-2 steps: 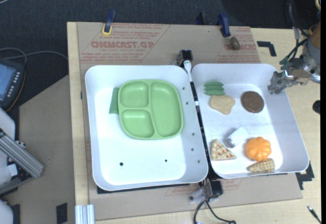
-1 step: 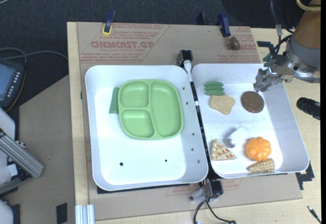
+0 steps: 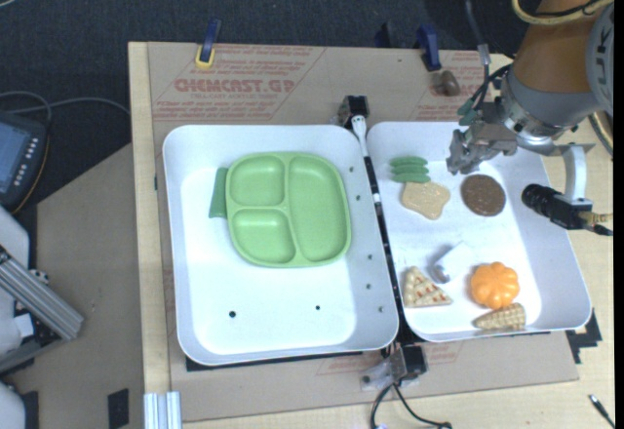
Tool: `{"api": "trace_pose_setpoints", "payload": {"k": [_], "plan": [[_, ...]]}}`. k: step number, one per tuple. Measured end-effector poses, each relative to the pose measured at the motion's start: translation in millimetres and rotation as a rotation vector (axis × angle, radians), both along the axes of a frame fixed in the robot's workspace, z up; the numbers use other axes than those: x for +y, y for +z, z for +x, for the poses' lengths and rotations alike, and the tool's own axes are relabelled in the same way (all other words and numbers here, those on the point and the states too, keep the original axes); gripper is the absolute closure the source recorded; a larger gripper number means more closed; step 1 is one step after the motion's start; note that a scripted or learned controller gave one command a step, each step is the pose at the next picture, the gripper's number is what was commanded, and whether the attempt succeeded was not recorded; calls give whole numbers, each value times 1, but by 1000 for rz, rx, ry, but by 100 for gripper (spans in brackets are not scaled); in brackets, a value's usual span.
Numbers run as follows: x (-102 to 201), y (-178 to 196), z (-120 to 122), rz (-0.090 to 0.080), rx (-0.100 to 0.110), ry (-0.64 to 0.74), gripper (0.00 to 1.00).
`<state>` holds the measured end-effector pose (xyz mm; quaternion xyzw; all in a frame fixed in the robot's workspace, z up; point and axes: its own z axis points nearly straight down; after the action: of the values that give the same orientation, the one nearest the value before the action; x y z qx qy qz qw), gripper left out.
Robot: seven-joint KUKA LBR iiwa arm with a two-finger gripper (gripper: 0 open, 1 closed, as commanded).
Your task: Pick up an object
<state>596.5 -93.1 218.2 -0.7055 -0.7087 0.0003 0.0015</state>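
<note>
My gripper (image 3: 466,156) hovers between brown disc (image 3: 483,195) and tan cookie (image 3: 425,199) (finger state: I cannot tell); descending here risks nudging both, grasping neither.

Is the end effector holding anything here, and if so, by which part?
Cannot be told. The end effector hangs above the right bin near the brown disc, with nothing visibly held.

Plate (image 3: 289,209) in left bin (image 3: 185,252)

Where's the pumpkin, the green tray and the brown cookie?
Pumpkin (image 3: 494,285): camera view, middle of its orange top.
Green tray (image 3: 288,209): camera view, ridge between its compartments.
Brown cookie (image 3: 483,195): camera view, centre of its round face.
</note>
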Motion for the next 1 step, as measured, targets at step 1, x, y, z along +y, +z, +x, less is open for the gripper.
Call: {"api": "trace_pose_setpoints", "payload": {"k": [1], "plan": [[54,-1,23,-1,-7,1,100]]}}
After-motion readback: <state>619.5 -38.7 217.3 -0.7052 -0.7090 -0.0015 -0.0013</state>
